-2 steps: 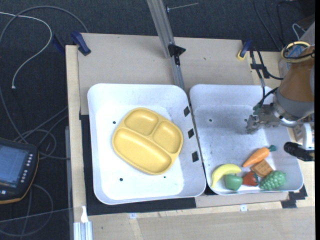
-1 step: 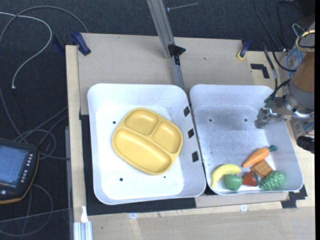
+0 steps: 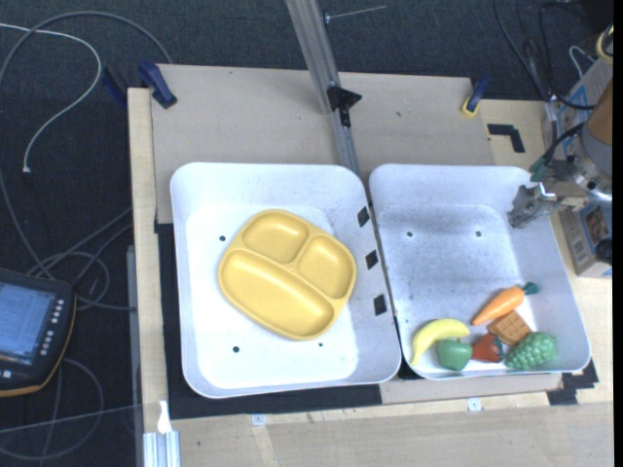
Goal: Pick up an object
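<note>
Now the grey two-finger gripper hovers over the right white bin's upper right rim; its grip I cannot tell. Toy foods crowd the near corner: orange carrot, yellow banana, green apple, green broccoli. A yellow divided plastic plate fills the left white bin.

Yellow plate left bin — toy food right

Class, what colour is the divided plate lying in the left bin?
Yellow. The divided plate shows plainly in the camera view, lying in the left bin.
</note>
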### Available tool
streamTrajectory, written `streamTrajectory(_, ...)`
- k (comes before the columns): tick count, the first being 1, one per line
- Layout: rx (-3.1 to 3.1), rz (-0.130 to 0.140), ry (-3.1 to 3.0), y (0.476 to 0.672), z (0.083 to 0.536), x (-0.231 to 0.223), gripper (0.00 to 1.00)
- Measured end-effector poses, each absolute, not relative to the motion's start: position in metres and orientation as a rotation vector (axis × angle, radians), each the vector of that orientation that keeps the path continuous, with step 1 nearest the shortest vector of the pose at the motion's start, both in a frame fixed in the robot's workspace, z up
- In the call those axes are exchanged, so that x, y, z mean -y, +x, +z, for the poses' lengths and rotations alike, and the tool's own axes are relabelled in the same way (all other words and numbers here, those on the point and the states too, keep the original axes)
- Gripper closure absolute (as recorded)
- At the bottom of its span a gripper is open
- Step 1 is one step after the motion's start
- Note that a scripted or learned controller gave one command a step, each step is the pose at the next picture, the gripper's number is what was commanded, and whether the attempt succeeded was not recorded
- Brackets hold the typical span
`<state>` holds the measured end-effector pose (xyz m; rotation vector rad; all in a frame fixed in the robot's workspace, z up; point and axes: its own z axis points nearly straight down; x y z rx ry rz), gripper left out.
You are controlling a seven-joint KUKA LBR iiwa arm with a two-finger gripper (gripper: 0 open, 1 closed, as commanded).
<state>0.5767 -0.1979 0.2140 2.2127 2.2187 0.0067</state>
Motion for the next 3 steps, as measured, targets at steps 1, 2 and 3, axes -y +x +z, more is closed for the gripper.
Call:
streamTrajectory(1, -2.220, 0.004, 2.216, 0.578, 0.234, 0.198, 1.00)
streamTrajectory(2, -2.230, 0.004, 2.215, 0.577, 0.246, 0.145, 1.00)
streamTrajectory(3, -2.232, 0.002, 2.217, 0.567, 0.245, 0.086, 1.00)
